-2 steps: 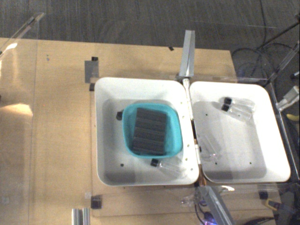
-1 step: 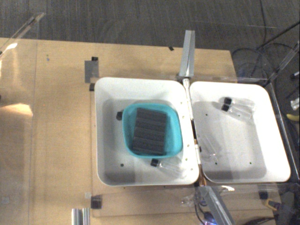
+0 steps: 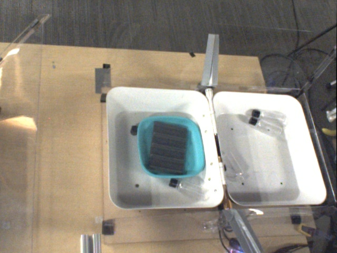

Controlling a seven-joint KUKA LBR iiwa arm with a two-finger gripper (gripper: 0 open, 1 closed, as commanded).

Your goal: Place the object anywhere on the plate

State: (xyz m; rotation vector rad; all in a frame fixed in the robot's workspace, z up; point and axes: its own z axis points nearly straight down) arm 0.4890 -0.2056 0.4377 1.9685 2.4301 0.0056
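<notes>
You are looking down on a wooden bench [image 3: 52,167] that is carrying two shallow white bins side by side, the left bin [image 3: 118,194] sitting in the middle of the frame and the right bin [image 3: 311,194] touching it toward the right edge. A turquoise square plate [image 3: 198,141] is lying in the middle of the left bin, and a dark grey ribbed block [image 3: 168,147] is resting on it, filling most of its centre and tilting slightly clockwise. A small clear bottle with a black cap [image 3: 185,186] is lying on the bin floor just below the plate's lower edge, and a small black piece [image 3: 134,130] is peeking out at the plate's left rim; you cannot tell what it belongs to. In the upper part of the right bin, clear bottles with black caps [image 3: 266,121] are lying together, well apart from the plate. A grey metal bar [image 3: 211,62] is standing above the seam between the bins. Dark cables [image 3: 316,46] are trailing across the upper right. As for the gripper, you cannot tell whether it is open or closed.
</notes>
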